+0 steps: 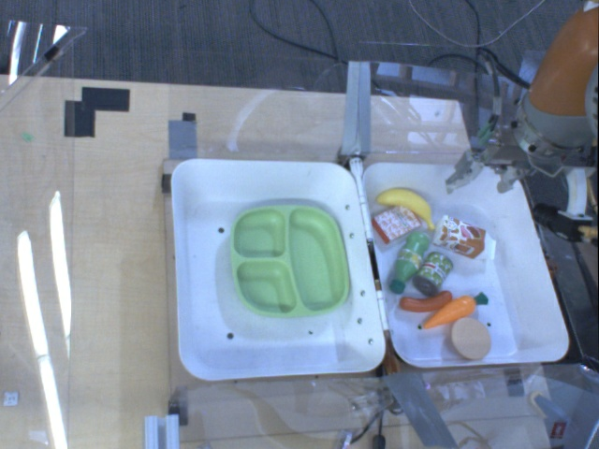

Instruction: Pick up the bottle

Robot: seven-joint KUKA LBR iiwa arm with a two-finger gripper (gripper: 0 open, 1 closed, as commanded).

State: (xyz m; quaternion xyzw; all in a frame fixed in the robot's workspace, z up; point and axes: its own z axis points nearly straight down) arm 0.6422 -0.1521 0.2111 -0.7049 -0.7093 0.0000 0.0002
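The bottle (409, 259) is green with a white label and lies tilted in the right bin (533, 279), near its left wall. A dark can (433, 272) touches its right side and a red packet (396, 224) sits just above it. My gripper (482, 178) hovers over the bin's far right corner, up and to the right of the bottle and well apart from it. Its two fingers are spread open with nothing between them.
Around the bottle lie a banana (405, 200), a white and orange snack pack (461, 238), a red sausage (423, 301), a carrot (451, 311) and a round tan disc (471, 339). The left bin (197, 251) holds a green divided tray (288, 260).
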